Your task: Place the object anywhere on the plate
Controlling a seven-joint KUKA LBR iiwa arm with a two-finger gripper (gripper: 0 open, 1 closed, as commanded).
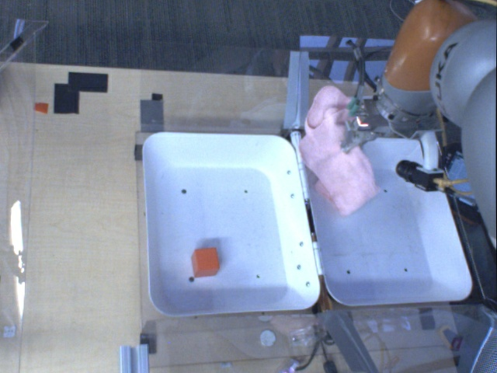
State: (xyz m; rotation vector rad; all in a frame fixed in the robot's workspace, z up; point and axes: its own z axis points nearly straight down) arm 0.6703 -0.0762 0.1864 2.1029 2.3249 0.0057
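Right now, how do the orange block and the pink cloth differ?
The orange block is small, boxy and rigid-looking; the pink cloth is far larger, soft and crumpled. The block lies in the left bin; the cloth hangs by the gripper over the right bin's left edge.

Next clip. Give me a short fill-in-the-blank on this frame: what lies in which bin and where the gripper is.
1. The small block in the left bin is ____ in colour.
2. The pink cloth hangs over the ____ bin's left edge.
3. The gripper is at the cloth's ____ side.

Missing words: orange; right; right
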